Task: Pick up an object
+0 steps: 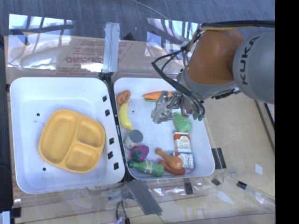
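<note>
Green bottle (146,168) at near bin edge, well below gripper (161,112). Gripper low in right bin (205,143), finger state: cannot tell. Green leafy toy (182,123) just right, carrot (153,96) just above. Descend centred on one item, avoid clutter.

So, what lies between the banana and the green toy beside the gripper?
In the camera view, bare white bin floor lies between the banana and the green toy; the gripper hangs above it.

You see smooth white plastic bins (28,181) and a matt yellow plastic tray (71,140). The banana (125,116) and bottle (146,167) look like glossy plastic. The gripper (163,111) is dull grey metal.
</note>
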Motion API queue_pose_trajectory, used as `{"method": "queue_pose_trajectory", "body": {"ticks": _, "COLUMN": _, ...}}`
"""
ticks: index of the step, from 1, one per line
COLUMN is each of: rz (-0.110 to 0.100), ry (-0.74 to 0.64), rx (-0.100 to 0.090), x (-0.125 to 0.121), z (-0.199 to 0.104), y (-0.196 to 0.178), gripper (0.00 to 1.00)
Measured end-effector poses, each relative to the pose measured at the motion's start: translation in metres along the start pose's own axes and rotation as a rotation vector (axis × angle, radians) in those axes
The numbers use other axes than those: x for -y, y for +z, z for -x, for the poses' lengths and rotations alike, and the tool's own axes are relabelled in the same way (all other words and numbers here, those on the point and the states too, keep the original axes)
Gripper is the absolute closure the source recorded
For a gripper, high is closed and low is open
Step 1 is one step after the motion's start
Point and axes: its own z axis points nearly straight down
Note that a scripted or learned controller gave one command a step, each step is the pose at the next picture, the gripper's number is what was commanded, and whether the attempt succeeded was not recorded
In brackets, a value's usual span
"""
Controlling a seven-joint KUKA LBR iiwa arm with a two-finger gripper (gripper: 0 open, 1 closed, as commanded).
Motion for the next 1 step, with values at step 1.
{"method": "queue_pose_trajectory", "body": {"ticks": 1, "rz": -0.001, "ry": -0.186, "rx": -0.002, "x": 0.0812, "z": -0.0231, "y": 0.0384, "gripper": 1.00}}
